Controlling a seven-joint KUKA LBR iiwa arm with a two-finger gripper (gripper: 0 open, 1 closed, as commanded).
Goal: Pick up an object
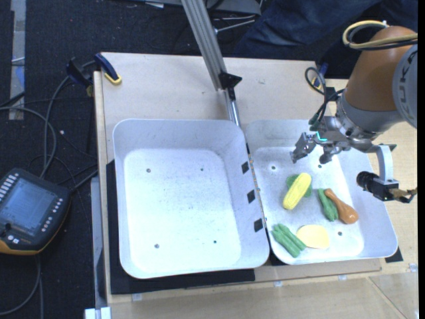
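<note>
The right bin [265, 138] holds several toy foods. A yellow corn cob [297, 190] lies near its middle. To its right lie a green pepper [328, 205] and a brown drumstick [343, 209], touching each other. A green bean pod [287, 239] and a pale yellow chip [313, 236] sit near the front rim. My gripper [313, 151] hangs above the bin's far part, a little behind and right of the corn. Its two fingers stand apart with nothing between them.
The left bin [179, 198] sits beside the right one, with black clips along the shared wall. A slanted metal pole [207, 38] rises behind the bins. A teach pendant [26, 208] lies off the bench to the left.
</note>
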